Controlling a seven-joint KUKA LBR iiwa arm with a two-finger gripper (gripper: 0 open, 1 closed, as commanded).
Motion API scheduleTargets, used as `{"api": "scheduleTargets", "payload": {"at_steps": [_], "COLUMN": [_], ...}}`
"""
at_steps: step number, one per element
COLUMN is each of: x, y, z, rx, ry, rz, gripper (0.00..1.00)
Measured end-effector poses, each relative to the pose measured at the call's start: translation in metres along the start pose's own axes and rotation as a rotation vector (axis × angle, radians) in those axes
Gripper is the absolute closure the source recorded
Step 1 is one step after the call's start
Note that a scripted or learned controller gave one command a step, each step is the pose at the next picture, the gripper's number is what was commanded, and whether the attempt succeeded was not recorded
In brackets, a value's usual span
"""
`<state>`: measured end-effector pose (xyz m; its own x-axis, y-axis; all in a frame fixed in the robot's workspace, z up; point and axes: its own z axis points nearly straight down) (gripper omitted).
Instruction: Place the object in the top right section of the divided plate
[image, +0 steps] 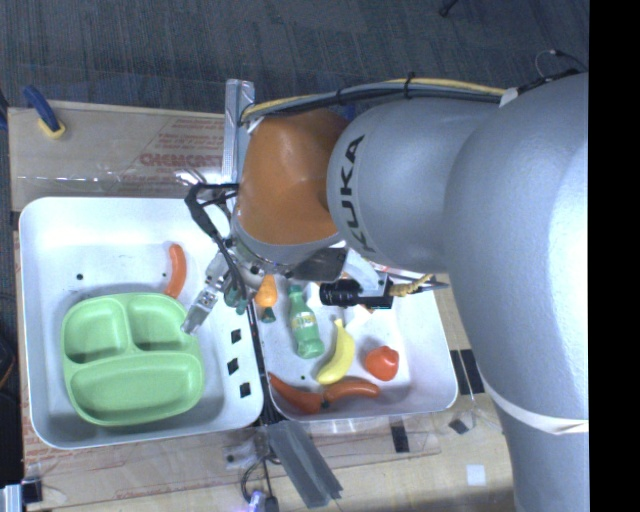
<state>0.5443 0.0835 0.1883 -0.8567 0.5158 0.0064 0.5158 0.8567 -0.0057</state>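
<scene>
a: where's the divided plate?
b: green, in the left bin; an orange sausage lies just beyond its top right section.
a: the pincer?
b: at the plate's right rim; whether it's spread can't be told.
a: any writing?
b: "kuka" on the arm, which hides part of the right bin with its green bottle, banana and tomato.

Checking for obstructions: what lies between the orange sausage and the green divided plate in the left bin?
Bare white bin floor separates sausage from plate, in the camera view.
</scene>
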Motion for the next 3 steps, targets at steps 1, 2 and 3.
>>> {"api": "scheduleTargets", "payload": {"at_steps": [1,2,3], "x": [0.0,0.0,-0.0005], "y": [0.0,0.0,-0.0002], "z": [0.0,0.0,-0.0073], "rx": [0.0,0.0,0.003], "ry": [0.0,0.0,0.003], "rz": [0.0,0.0,-0.002], "gripper": [0.0,0.0,1.0]}}
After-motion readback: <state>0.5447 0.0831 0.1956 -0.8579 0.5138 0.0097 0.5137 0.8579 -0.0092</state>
